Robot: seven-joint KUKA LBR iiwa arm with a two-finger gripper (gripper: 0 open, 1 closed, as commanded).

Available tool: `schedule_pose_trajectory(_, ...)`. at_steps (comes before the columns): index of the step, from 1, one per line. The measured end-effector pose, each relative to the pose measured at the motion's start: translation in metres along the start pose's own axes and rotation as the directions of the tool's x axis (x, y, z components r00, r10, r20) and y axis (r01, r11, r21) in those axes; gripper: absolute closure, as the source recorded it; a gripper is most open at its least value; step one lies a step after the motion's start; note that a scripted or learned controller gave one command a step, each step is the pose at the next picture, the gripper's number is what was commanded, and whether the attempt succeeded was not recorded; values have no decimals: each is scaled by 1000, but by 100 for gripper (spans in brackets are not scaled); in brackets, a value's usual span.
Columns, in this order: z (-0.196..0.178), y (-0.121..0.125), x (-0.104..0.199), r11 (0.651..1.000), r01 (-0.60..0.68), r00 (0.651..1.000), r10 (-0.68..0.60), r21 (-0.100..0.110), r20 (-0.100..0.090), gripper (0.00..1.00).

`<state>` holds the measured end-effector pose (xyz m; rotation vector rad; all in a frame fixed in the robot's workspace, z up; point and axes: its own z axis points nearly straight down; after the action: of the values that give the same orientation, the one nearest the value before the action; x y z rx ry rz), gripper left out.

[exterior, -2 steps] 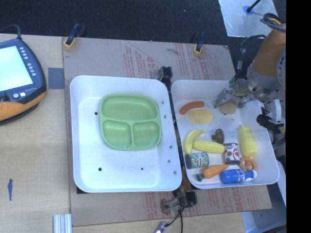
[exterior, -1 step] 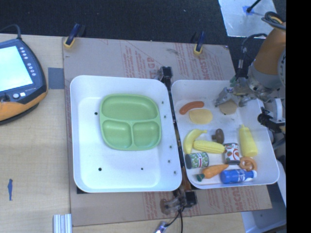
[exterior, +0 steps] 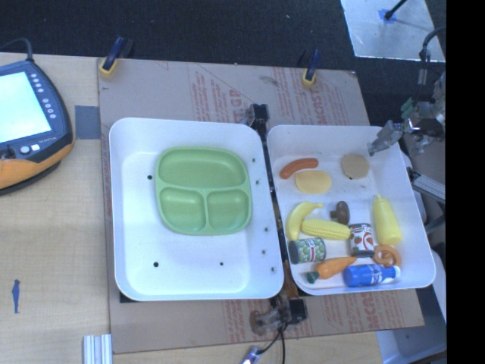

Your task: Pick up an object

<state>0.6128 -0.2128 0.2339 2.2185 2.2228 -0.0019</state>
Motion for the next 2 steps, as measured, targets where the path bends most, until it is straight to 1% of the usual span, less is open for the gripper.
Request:
schedule_pose_trajectory(1, 144, 26, 2, 1000, 4, 1000, -4, 7, -1, 0)
schedule_pose_trajectory(2, 126, 44, 1, 1000, 2, 1000, -2, 2, -2, 0)
